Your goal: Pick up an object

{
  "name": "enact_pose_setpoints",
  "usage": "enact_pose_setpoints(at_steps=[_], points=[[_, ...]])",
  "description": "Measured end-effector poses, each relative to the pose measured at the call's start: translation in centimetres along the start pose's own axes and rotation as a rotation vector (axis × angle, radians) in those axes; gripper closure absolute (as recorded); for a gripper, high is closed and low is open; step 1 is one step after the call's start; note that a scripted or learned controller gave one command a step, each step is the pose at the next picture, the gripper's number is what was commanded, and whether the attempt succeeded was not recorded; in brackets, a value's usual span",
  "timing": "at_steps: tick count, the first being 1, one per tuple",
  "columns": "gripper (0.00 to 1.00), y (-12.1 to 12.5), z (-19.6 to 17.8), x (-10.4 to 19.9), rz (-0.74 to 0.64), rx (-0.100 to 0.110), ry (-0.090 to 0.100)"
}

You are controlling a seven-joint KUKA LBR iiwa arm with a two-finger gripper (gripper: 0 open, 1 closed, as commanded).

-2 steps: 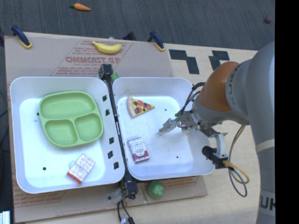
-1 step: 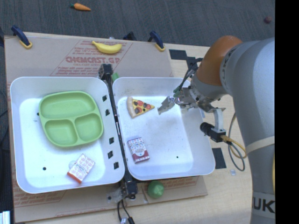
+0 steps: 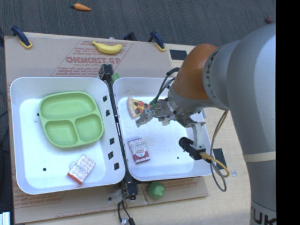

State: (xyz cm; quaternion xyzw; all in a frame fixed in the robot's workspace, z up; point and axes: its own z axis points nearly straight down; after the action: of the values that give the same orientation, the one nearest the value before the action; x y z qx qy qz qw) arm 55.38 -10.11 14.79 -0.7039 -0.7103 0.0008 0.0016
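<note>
My gripper [image 3: 146, 115] hangs low over the back left part of the right bin [image 3: 187, 170]. It is right beside a toy pizza slice [image 3: 135, 105], just to the slice's right and front, and whether they touch is unclear. A small red and white carton [image 3: 138, 150] lies flat near that bin's front left. In the left bin [image 3: 21, 139] rest a green divided plate [image 3: 70, 118] and a red and white packet [image 3: 81, 168].
A black divider [image 3: 114, 121] runs between the bins. A toy banana [image 3: 108, 46] lies on the cardboard behind them, and a green ball [image 3: 156, 190] in front of the right bin. An orange carrot [image 3: 82, 6] lies on the floor beyond. A black cable end [image 3: 191, 147] hangs over the right bin.
</note>
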Motion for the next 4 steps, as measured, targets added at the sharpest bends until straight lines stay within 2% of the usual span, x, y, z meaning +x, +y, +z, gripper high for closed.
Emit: enact_pose_setpoints(at_steps=[1, 2, 3, 4], points=[[1.00, 0.0, -1.0, -0.1, -0.001, 0.002, -0.001], [0.00, 0.0, -1.0, -0.1, -0.002, 0.002, -0.001], [0.00, -5.4, -4.4, 4.3, 0.001, 0.000, -0.001], [0.00, 6.2, -4.4, 8.5, 0.004, -0.002, 0.000]])
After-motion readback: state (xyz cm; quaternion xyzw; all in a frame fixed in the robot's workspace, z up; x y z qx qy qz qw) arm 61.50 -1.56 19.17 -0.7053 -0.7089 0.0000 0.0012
